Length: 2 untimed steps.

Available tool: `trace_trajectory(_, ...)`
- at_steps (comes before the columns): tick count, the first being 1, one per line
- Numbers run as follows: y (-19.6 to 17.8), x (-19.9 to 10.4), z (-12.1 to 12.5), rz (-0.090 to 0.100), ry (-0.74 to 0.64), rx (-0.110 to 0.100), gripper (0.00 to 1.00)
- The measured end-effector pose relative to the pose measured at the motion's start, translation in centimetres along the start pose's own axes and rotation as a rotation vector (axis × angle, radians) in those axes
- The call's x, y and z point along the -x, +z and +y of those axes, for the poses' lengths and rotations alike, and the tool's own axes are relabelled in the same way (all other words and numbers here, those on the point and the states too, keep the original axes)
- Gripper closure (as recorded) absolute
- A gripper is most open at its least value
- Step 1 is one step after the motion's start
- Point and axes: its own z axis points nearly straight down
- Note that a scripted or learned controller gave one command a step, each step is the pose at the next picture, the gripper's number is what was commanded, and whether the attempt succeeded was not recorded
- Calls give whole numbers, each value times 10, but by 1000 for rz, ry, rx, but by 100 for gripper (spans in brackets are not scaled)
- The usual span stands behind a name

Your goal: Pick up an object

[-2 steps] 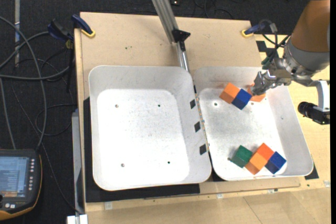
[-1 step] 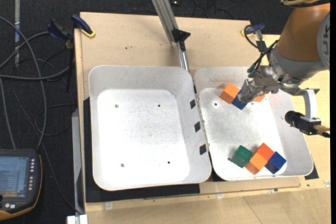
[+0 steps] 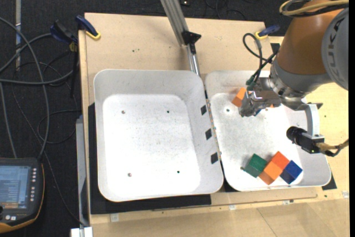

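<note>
Gripper (image 3: 250,108) hung low in right bin (image 3: 233,175), orange block (image 3: 239,97) touching at its 10 o'clock; finger state could not be told. Green block (image 3: 255,165), orange block (image 3: 274,167), blue block (image 3: 291,171) clustered at 5 o'clock.

Two bins sit side by side on the bench (image 3: 144,36). In the right bin (image 3: 233,136), three blocks (image 3: 273,167) cluster touching at the near edge; a fourth block (image 3: 239,98) lies at the far side, just left of the gripper (image 3: 250,107).

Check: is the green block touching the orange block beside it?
Touching. The camera view shows the green block pressed against the orange block, no gap between them.
</note>
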Motion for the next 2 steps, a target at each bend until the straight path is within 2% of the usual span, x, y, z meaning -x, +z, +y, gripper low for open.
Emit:
trace_trajectory(1,12,-53,-14,0,-1,-1,100)
trace_trajectory(2,3,-110,-21,1,-3,3,100)
